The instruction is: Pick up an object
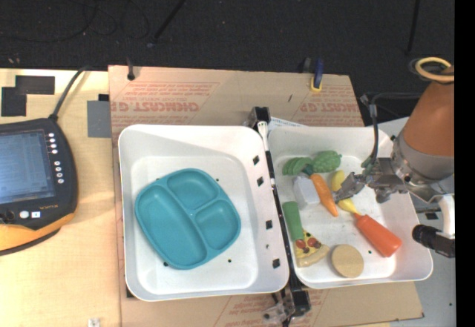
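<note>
The slim orange plastic carrot (pixel 324 194) lies in the middle of the right-hand white bin (pixel 415 273), between a green leafy toy (pixel 313 163) and a fat orange bottle-shaped toy (pixel 378 235). Your grey two-finger gripper (pixel 352 186) hangs just beside it, over a small yellow piece (pixel 347 206), and seems spread with nothing between. Centre over one item before closing; the clutter is tight. The cardboard sheet (pixel 223 99) reads "CHEMCRZT", upside down.
</note>
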Controlling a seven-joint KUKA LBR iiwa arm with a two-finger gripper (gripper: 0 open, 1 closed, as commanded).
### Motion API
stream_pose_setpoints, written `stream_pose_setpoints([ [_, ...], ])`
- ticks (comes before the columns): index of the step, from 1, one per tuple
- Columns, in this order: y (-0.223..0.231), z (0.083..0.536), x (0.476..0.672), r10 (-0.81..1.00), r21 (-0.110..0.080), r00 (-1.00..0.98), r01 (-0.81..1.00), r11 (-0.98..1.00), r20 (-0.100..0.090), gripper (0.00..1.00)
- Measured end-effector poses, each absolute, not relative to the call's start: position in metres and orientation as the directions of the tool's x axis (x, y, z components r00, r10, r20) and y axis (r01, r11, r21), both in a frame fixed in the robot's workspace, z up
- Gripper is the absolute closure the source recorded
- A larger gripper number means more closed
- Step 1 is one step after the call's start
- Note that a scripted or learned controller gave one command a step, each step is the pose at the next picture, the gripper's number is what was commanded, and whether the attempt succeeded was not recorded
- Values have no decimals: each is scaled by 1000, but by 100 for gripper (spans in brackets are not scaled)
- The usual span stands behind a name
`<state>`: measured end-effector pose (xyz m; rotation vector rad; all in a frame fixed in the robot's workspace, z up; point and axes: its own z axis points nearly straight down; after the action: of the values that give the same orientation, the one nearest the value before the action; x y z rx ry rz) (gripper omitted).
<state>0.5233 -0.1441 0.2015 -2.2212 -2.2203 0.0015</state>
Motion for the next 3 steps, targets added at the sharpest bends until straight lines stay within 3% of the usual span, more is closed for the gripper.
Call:
stream_pose_setpoints([
  [1,-157,106,556,1000,13,0,1000,0,-3,0],
  [2,-159,99,563,1000,10,3,1000,-3,1,0],
  [3,-159,110,565,1000,18,4,1000,-4,0,100],
])
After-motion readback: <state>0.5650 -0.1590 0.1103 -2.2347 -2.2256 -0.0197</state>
